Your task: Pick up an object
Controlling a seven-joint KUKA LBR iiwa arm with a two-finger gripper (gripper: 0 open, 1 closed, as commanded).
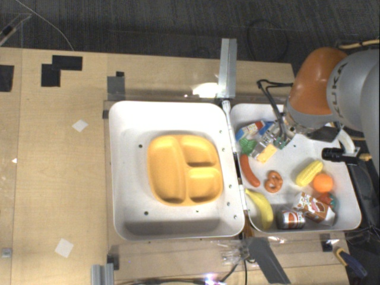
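Gripper (274, 139) was down among clutter at the right bin's (354, 214) far-left corner, reach step; jaw state unclear; next needs a confirmed grasp, then lift.

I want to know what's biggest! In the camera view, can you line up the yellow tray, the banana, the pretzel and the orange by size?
1. yellow tray
2. banana
3. pretzel and orange look about alike, so no ranking between them.

Two white bins (119, 159), one yellow tray (181, 168), one banana (261, 206).
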